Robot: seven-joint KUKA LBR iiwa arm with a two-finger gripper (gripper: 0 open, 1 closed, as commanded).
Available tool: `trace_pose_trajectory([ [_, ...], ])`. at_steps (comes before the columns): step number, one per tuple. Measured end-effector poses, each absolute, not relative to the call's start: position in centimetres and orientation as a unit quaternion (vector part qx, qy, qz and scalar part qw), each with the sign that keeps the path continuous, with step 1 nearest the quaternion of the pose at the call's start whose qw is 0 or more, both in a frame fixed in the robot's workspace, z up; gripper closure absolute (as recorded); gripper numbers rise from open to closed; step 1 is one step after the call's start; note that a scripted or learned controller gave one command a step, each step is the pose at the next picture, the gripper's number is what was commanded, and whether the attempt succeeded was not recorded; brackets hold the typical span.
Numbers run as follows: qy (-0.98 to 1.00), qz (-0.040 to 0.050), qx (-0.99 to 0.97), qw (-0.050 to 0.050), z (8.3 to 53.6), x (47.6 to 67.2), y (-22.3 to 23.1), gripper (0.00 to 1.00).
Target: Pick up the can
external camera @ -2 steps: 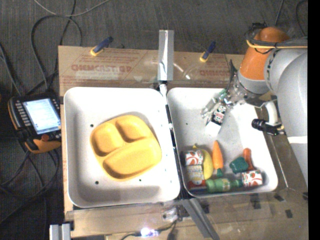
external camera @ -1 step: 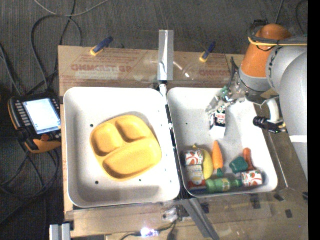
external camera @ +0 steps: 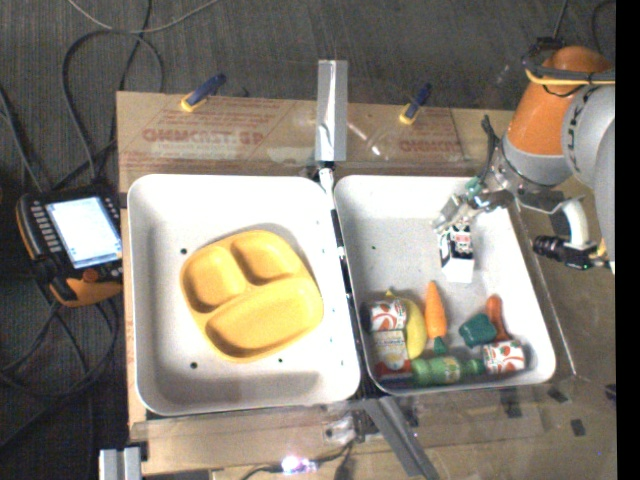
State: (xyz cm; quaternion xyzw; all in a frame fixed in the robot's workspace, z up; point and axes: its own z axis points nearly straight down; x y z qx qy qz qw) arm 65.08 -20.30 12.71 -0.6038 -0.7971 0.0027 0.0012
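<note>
- gripper (external camera: 462, 206) over right bin (external camera: 400, 203) upper area, fingers' state: cannot tell
- small white box (external camera: 459, 244) just below gripper, apart from the pile
- can (external camera: 387, 317) lies at bin's lower left, touching yellow item (external camera: 414, 330)
- carrot (external camera: 435, 309), green bottle (external camera: 440, 370), second can (external camera: 504, 356) crowd beside it
- left bin (external camera: 160, 268) holds yellow tray (external camera: 252, 292)

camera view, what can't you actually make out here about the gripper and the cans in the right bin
- Gripper: too small in the camera view to tell whether its fingers are open or shut.
- Can: label blurred; a yellow item hides its right side.
- Second can: label too small to read.
- Green bottle: lies against the right bin front wall, lower side hidden.
- Arm: cut off by the right edge.
</note>
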Motion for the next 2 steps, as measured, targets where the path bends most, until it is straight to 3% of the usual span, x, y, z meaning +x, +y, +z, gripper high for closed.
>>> trace_pose_trajectory([
  [1,-0.805,0.0026,-0.593,0.001,10.0,66.3,-20.0,1.0],
  [2,-0.745,0.0013,-0.667,0.003,18.6,62.3,-14.2,1.0],
])
